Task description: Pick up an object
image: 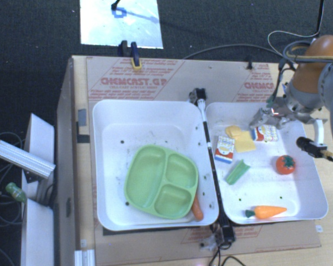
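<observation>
The end effector hangs low over the far part of the right-hand white bin, reaching in from the right on a grey arm with an orange band above the wrist. Whether it is open or closed, and whether it has hold of anything, cannot be told from this slanted view from above. Directly beneath it, touching or nearly so, lies a small red and white carton.

Just to the left of that carton sit two yellow pieces that look like cheese slices, overlapping. Beside them, close to the bin's left wall, is a small box in white, red and blue. A green rectangular block lies tilted just below it. Further right, near the bin's right side, is a red tomato with a green top. Near the front edge lies an orange carrot, lengthwise, its green end to the left.

The left-hand white bin holds a light green divided plate with three compartments. A small orange-brown sausage rests against the plate's lower right edge, near the bin's front corner.

Both bins sit side by side on a worktop covered with brown printed paper.
</observation>
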